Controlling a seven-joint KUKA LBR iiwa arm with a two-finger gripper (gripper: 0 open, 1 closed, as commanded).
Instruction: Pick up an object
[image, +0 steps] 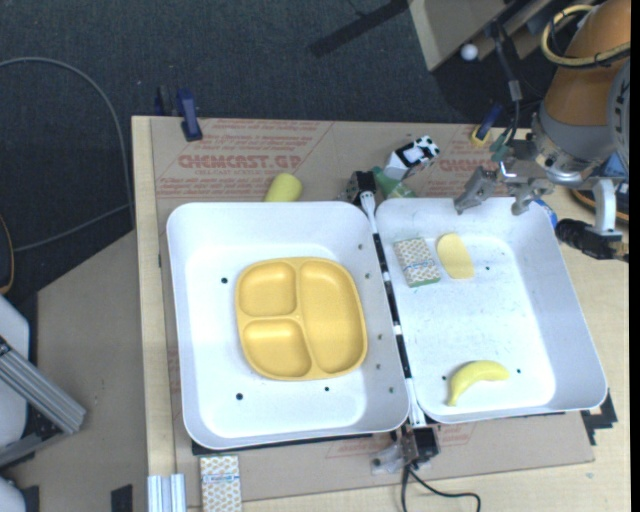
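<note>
Camera view: pale yellow block lies in right bin, upper-left part, long axis roughly up-down, just beside patterned packet. Pincer hovers above bin's far rim, block lying down-left of it; fingers spread, nothing between. Banana near front edge, well apart. Arm's upper part cut off at frame edge.

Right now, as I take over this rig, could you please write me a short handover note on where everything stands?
Gripper: open, holding nothing, poised over the far edge of the right bin.
Right bin contents: a banana near the front edge, a pale yellow block toward the back, and a small patterned sponge-like pad just beside it, near the divider.
Left bin: a yellow divided plate lying in the middle.
Done: nothing picked up so far.
Left: choose an object, descend, close on it and lift. The yellow block lies closest to the gripper, so it looks like the easiest first try.
</note>
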